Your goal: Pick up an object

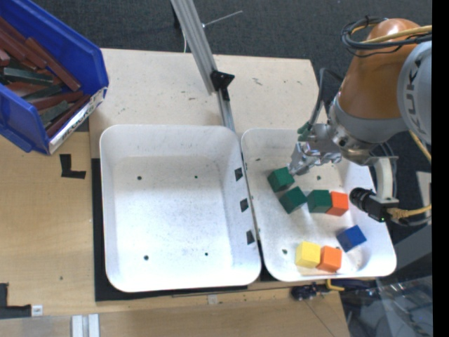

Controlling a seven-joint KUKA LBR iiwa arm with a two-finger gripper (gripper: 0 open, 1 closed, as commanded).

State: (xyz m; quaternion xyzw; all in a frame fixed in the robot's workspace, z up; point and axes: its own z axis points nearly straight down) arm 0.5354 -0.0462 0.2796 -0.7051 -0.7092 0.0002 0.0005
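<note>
The right bin [270, 146] holds several small blocks. Three green blocks lie near its middle [280, 180], [293, 200], [319, 201], with an orange block [339, 203] touching the last. A blue block [351, 237] lies nearer the front right, and a yellow block [307, 254] sits beside a second orange block [330, 258] at the front. My gripper [303, 161] hangs over the bin's upper middle, just right of and above the first green block. I see nothing between its fingers.
The left bin [168, 202] sits beside the right one, a rim between them. A blue crate [42, 83] of brown sticks stands at the back left. A slanted metal post [200, 44] rises behind the bins.
</note>
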